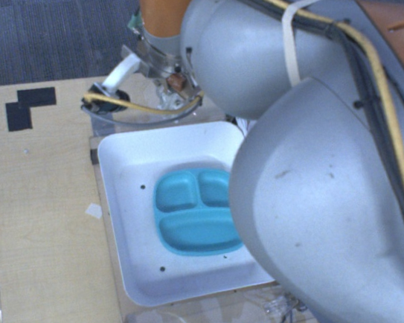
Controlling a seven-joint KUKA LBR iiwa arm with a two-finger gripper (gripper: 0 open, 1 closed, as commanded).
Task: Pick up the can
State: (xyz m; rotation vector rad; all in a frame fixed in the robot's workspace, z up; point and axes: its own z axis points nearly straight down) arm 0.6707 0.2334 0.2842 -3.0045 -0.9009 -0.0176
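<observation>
Arm (319, 139) hides half the blue tray (191, 215) — hand's grip cannot be told.

One fixed camera looks down from above at a slant onto the surface (41, 241). It sits close to the arm (324, 176), whose grey body bulks large across the right half and hides much of what lies beneath. The end effector (167, 79) appears near the top middle of the frame. Below it, toward the frame's lower edge, lies a white bin (129, 205) holding a blue divided tray (191, 215). Above the end effector, past the surface's far edge, dark carpeted floor (39, 31) fills the top strip.
</observation>
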